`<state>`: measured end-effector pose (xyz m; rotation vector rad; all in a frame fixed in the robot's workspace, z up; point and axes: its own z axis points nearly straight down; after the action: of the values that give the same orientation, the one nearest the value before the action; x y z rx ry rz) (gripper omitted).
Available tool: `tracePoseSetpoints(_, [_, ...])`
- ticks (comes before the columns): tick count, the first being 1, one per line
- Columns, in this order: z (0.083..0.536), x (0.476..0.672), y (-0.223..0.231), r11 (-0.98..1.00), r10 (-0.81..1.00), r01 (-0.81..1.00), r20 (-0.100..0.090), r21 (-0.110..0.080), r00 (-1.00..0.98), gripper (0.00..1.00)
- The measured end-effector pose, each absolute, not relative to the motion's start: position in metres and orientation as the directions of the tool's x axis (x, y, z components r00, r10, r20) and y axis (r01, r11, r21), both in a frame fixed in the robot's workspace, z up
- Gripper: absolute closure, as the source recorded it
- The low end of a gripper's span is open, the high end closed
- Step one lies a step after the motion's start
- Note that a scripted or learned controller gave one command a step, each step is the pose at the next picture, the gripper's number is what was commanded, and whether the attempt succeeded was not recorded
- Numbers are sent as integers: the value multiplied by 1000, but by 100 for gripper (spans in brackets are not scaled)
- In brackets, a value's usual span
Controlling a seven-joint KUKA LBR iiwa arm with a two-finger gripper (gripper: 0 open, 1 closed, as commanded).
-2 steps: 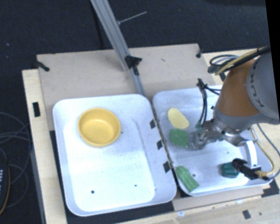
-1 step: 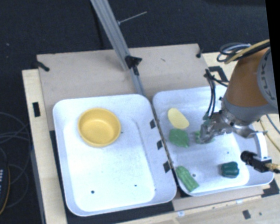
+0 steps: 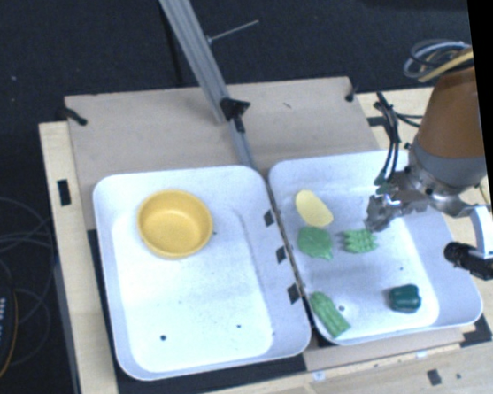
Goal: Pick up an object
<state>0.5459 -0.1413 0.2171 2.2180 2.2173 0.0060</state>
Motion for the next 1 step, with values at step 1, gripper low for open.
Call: tracePoseSetpoints(1, [260, 546, -139, 0, 1000, 1000, -1, 5, 0, 100])
